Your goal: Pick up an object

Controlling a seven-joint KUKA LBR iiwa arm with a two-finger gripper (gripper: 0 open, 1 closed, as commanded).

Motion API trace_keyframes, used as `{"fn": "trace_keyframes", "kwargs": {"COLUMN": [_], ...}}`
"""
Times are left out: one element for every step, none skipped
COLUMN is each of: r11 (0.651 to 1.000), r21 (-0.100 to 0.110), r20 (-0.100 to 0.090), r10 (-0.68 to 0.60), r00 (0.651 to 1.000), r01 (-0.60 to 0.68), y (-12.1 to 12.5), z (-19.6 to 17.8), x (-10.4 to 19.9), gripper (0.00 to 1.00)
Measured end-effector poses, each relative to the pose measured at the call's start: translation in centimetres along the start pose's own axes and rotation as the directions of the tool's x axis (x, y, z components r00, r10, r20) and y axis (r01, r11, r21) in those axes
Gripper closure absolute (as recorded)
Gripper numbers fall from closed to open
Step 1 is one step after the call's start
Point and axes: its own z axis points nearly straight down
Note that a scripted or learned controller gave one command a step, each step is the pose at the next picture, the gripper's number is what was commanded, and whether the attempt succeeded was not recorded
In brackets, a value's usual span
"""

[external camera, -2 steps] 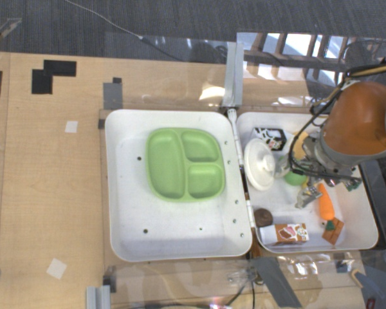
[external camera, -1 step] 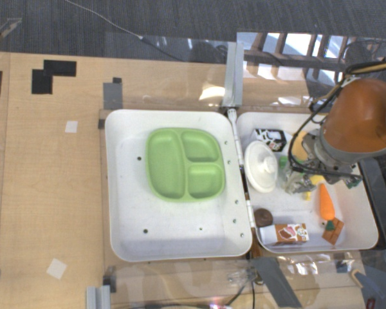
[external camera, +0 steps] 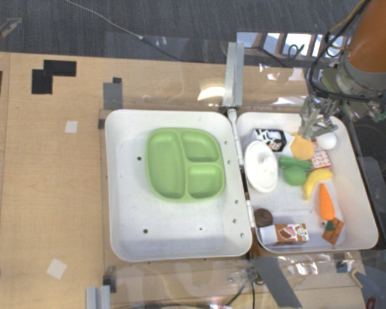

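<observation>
green divided plate [external camera: 183,164], yellow banana [external camera: 314,181], orange carrot [external camera: 326,202]

My claw [external camera: 314,126] hangs over the far side of the right bin [external camera: 359,201], a shallow white tray. Touching that tray on the side away from my arm lies the left bin [external camera: 116,172], and in its middle sits a green divided plate [external camera: 174,166] with three hollows, well apart from my claw. A grey metal bar [external camera: 231,76] runs away from the seam between the trays. Both trays rest on a pale wooden bench [external camera: 51,192]. Far beyond the plate, a stepped black patch [external camera: 51,74] marks the wood. A thin cable [external camera: 83,8] crosses the dark carpet [external camera: 180,5] behind the bench.
</observation>
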Motion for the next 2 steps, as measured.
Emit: {"fn": "trace_keyframes", "kwargs": {"r11": [1.0,0.999], "r21": [-0.005,-0.014], "r20": [-0.006,-0.019], "r10": [0.001,0.034], "r00": [1.0,0.999], "r01": [-0.001,-0.034], "y": [0.1,0.9], "z": [0.4,11.9], "x": [0.2,7.1], "gripper": [0.0,0.0]}}
